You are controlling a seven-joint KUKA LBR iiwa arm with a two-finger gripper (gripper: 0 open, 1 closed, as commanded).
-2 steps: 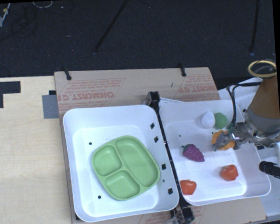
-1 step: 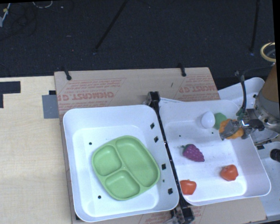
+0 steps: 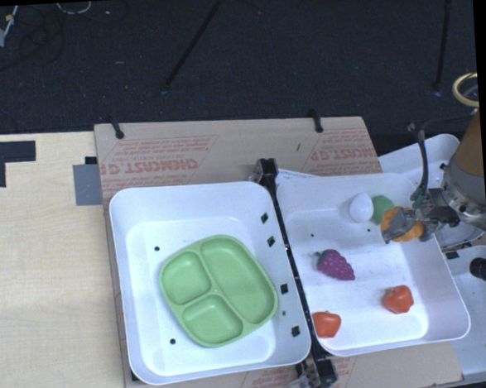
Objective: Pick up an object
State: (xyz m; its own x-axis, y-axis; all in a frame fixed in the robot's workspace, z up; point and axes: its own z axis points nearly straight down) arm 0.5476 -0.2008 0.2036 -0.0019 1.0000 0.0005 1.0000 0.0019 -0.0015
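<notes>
Much bare floor point(image 3: 374, 292) between scattered toys

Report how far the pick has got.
Done: the gripper has reached the right bin's far right side. In hand: an orange object sits at its tip, grasp unconfirmed. Left: a clear lift; the grapes and both red pieces lie untouched.

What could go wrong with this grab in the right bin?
1. The gripper sits on an orange piece near the bin wall; the fingers may clip the wall.
2. A green piece and white ball lie beside it and might get nudged or caught instead.
</notes>
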